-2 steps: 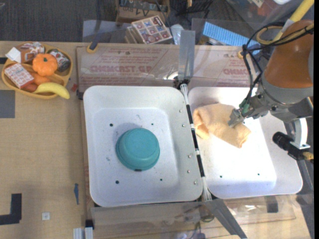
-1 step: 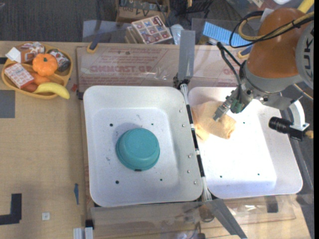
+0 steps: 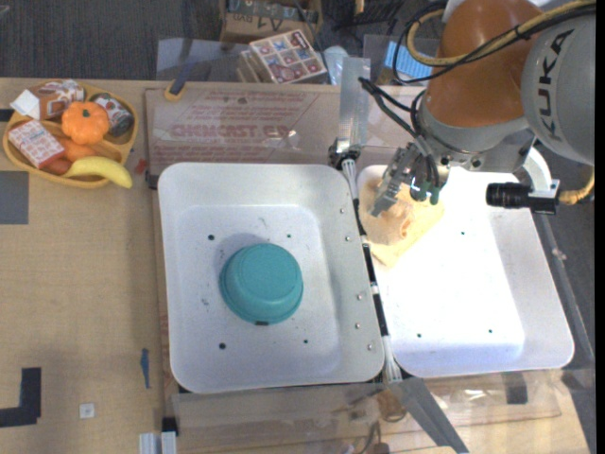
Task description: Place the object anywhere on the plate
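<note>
**Claw over a pale object at the right bin's near-left corner**

A pale, yellowish object (image 3: pixel 402 227) is lying in the right bin (image 3: pixel 492 301), pressed toward that bin's left wall and upper corner. It is sitting directly beneath and slightly below the claw (image 3: pixel 402 189), whose fingers are pointing down at it; the tips are appearing to touch or nearly touch its top, though whether anything is actually pinched between them cannot be told. How far the fingers are parted cannot be told either, since cables and the wrist are crowding them.

To the claw's left, across the seam where the two bins meet, the left bin (image 3: pixel 189 206) is holding the teal plate (image 3: pixel 262 283), which is lying upside-down-looking, round and domed, near that bin's middle, well apart from the claw and lower in the view. Bare white floor is lying all around the plate.

Below and to the right of the claw, the right bin's floor is lying open and brightly lit. Above the claw, the grey arm (image 3: pixel 558 74) with its orange band (image 3: pixel 482 36) is reaching in from the right.

Far left of the claw, on the bench (image 3: pixel 76 301), a yellow dish of toy food (image 3: pixel 71 135) is resting.
</note>
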Robot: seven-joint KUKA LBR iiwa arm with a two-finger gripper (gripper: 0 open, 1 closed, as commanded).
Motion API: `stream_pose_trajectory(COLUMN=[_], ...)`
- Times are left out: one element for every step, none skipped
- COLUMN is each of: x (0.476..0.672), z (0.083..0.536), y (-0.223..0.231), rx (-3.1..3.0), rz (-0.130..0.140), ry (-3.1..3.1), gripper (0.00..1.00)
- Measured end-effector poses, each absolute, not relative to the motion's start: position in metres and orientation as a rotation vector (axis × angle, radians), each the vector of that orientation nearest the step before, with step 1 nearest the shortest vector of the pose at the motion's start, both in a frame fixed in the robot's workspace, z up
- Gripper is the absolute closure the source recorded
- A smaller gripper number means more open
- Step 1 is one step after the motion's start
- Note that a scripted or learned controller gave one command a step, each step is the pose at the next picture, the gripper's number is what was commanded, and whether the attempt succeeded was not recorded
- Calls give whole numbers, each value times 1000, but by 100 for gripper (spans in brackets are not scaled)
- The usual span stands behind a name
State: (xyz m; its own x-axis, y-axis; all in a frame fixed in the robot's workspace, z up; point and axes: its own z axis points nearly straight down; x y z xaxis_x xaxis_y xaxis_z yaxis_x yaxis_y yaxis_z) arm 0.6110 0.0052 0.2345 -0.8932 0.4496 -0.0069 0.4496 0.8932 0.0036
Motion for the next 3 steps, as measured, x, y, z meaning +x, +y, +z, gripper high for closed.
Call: stream_pose_trajectory(x=[630, 646, 646], z=[242, 230, 231], y=[48, 96, 96], rx=[107, 4, 4], rz=[3, 4, 4], ry=[3130, 3133, 3132], gripper=[100, 100, 0])
